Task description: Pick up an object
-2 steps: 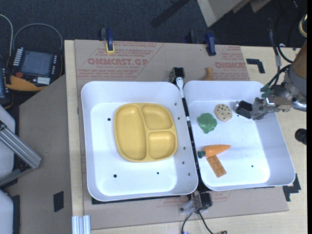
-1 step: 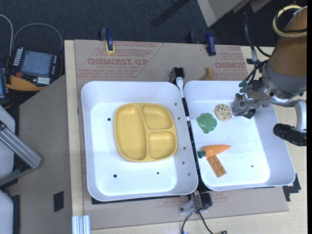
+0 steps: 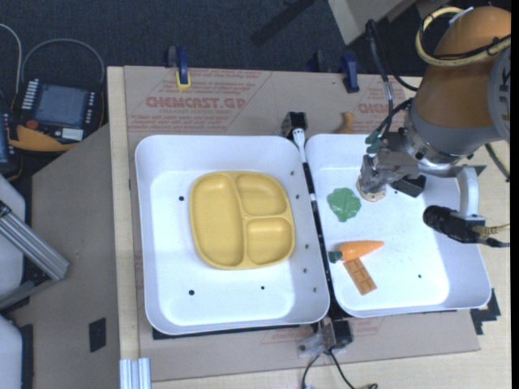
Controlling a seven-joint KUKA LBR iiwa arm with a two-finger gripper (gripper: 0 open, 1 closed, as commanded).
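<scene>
My gripper (image 3: 372, 190) hangs over the upper middle of the right bin (image 3: 422, 294), pointing down. Just to its lower left lies a green leafy toy (image 3: 345, 204), close to the gripper tip but apart from it. An orange toy carrot (image 3: 357, 250) with a green stub lies below that, near the bin's left wall. A brown ridged bar (image 3: 361, 277) sits right under the carrot. I see nothing between the gripper and the bin floor.
The left bin (image 3: 162, 241) holds a yellow divided plate (image 3: 242, 217). A black ridge (image 3: 309, 193) separates the two bins. The arm's orange and grey body (image 3: 466, 71) looms over the right bin's upper right corner.
</scene>
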